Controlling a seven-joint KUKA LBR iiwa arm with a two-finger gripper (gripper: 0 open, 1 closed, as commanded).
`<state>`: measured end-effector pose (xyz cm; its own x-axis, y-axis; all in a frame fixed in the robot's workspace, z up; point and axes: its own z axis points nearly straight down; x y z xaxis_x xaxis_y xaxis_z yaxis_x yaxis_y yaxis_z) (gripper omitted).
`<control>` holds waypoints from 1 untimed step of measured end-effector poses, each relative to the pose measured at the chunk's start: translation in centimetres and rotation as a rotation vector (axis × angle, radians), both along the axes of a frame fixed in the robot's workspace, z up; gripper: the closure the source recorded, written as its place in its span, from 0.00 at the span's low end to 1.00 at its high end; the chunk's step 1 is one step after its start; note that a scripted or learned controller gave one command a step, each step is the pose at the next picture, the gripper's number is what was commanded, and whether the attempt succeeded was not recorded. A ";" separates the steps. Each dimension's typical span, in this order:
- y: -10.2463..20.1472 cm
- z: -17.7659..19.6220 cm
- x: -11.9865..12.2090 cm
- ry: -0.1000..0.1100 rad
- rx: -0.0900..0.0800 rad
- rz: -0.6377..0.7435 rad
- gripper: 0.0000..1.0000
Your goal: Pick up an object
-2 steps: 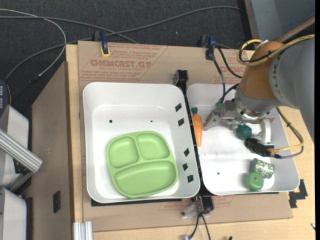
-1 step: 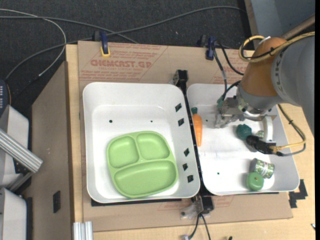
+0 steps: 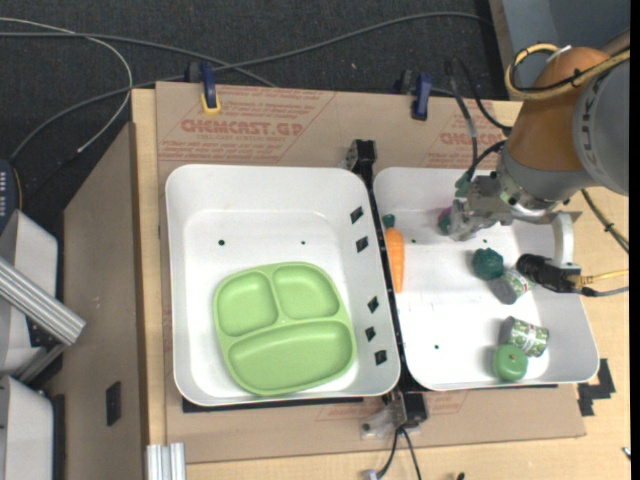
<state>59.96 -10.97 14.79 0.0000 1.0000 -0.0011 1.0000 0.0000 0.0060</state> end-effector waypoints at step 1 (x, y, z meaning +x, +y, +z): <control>-0.6 4.6 -0.2 0.000 0.000 0.000 1.00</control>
